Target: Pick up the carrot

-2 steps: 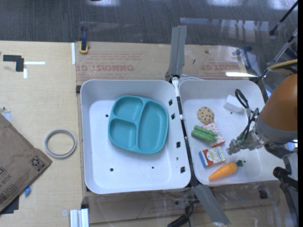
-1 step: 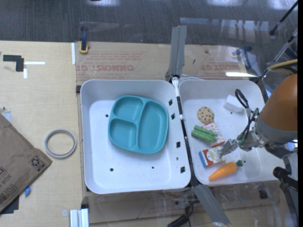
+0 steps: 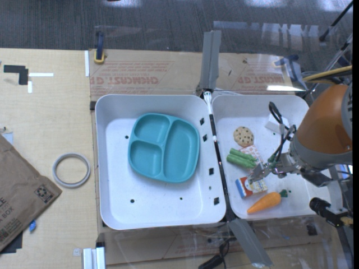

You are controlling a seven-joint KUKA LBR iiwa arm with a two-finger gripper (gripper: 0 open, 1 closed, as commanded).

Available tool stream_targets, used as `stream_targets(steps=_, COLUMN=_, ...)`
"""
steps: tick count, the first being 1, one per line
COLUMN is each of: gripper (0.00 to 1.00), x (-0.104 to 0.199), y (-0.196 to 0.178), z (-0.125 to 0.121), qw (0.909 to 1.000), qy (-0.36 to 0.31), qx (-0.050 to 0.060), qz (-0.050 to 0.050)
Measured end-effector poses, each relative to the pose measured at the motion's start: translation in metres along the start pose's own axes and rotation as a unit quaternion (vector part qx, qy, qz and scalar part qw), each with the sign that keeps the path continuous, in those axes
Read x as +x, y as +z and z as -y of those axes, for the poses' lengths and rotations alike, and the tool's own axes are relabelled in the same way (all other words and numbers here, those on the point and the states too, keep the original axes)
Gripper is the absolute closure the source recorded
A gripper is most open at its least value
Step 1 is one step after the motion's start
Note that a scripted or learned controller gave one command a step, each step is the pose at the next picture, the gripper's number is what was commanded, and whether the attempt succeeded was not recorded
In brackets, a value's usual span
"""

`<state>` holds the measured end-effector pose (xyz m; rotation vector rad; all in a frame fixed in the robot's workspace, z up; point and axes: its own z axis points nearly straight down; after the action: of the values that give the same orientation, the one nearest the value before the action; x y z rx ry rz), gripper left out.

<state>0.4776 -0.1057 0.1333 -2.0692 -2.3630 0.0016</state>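
Observation:
The orange carrot (image 3: 265,202) lies near the front edge of the right bin (image 3: 291,102), its green stub pointing right. My gripper (image 3: 261,172) hangs low over the bin just behind the carrot, above a small red and white carton (image 3: 251,186). The grey arm with its orange band (image 3: 328,122) reaches in from the right. Nothing of the carrot is between the gripper's tips; it rests on the bin floor.
A round cookie (image 3: 243,135) and green bean pods (image 3: 241,159) lie behind the carton in the right bin. The left bin (image 3: 112,167) holds a teal divided plate (image 3: 165,148). A tape ring (image 3: 71,169) and a cardboard box (image 3: 17,200) sit on the bench at left.

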Motion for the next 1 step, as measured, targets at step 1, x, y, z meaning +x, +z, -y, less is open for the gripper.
stream_targets(steps=1, gripper=0.0, x=-0.019, y=-0.0007, z=0.003, qw=0.9996, qy=0.03, qx=0.0, qz=0.0)
